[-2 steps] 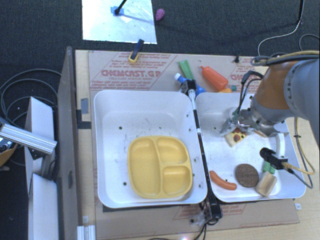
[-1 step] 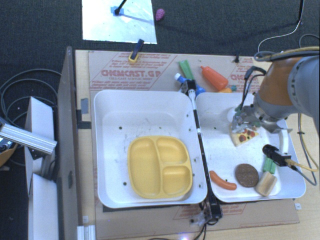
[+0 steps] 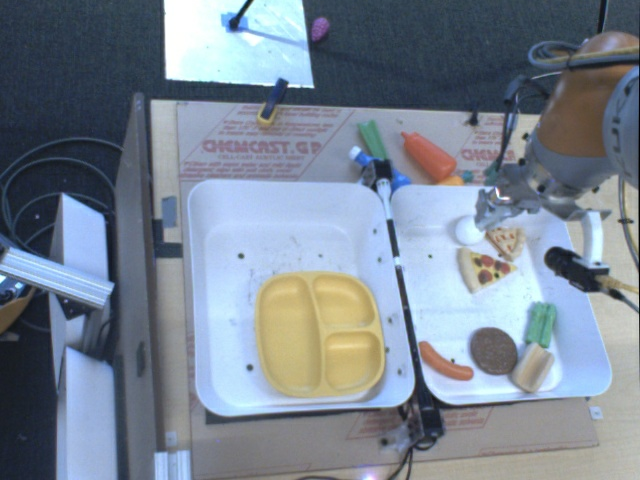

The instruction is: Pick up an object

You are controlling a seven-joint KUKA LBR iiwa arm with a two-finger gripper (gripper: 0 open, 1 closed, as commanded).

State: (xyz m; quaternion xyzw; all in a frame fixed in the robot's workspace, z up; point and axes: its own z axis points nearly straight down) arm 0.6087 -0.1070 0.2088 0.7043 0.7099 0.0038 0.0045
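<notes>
In the right bin (image 3: 585, 313), the gripper (image 3: 497, 206) hangs over a white egg (image 3: 467, 230) at 11 o'clock; finger state cannot be told. Two pizza slices (image 3: 484, 268) lie just beside, tips toward 10 o'clock. A sausage (image 3: 445, 360), cookie (image 3: 494, 350) and green piece (image 3: 541, 322) sit toward 6 o'clock. The left bin (image 3: 225, 218) holds a yellow tray (image 3: 320, 333).

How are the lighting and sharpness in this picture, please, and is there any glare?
Camera view: even, soft light; the white bins look bright but keep detail; the shiny sheet on the floor glares; the gripper and arm look slightly soft; the yellow tray is clear.
</notes>
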